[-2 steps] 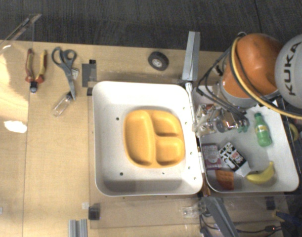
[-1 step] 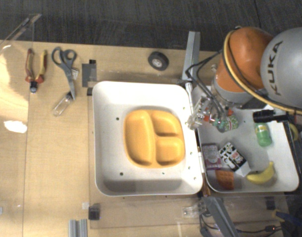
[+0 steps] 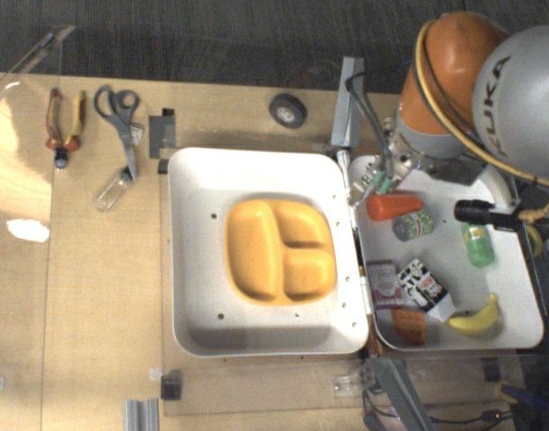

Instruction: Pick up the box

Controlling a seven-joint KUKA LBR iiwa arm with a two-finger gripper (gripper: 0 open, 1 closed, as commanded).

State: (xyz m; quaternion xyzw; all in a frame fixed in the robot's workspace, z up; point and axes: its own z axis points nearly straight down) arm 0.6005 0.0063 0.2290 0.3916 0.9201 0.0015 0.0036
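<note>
The box (image 3: 424, 286) is small, with a black-and-white print and a white end. It lies flat in the right bin (image 3: 517, 330), near the front, between a pink packet (image 3: 382, 281) and a banana (image 3: 476, 317). My gripper (image 3: 378, 183) hangs over the far left corner of that bin, just above an orange carrot (image 3: 395, 206). It is well behind the box and apart from it. The grey arm with its orange band (image 3: 454, 52) covers the bin's far side.
The right bin also holds a small can (image 3: 414, 226), a green bottle (image 3: 479, 245) and a brown-orange packet (image 3: 409, 325). A yellow divided plate (image 3: 278, 248) lies in the left bin (image 3: 193, 241). Scissors (image 3: 121, 119), pliers (image 3: 63, 124) and a tape roll (image 3: 287, 109) lie on the bench.
</note>
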